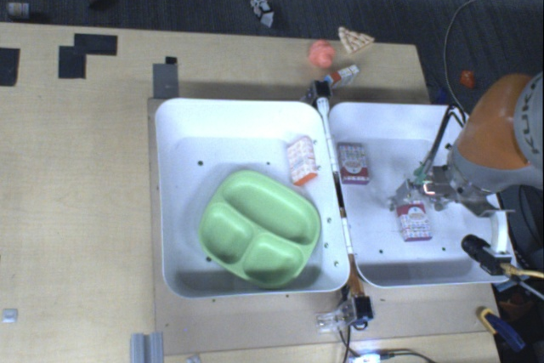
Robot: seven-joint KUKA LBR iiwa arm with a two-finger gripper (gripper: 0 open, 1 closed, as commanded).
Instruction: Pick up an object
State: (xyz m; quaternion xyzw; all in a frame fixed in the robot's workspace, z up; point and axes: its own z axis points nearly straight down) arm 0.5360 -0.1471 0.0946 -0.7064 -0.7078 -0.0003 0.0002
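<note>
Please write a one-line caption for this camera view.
Gripper above a small red carton in the right bin; green tray in left.

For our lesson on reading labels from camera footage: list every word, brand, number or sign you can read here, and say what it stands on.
No text can be read.
Red-and-white packet, right bin: print blurred.
Red-and-white packet under the gripper: print blurred.
White-and-orange packet, left bin: too small to read.
Green tray: no marking shows.
</note>
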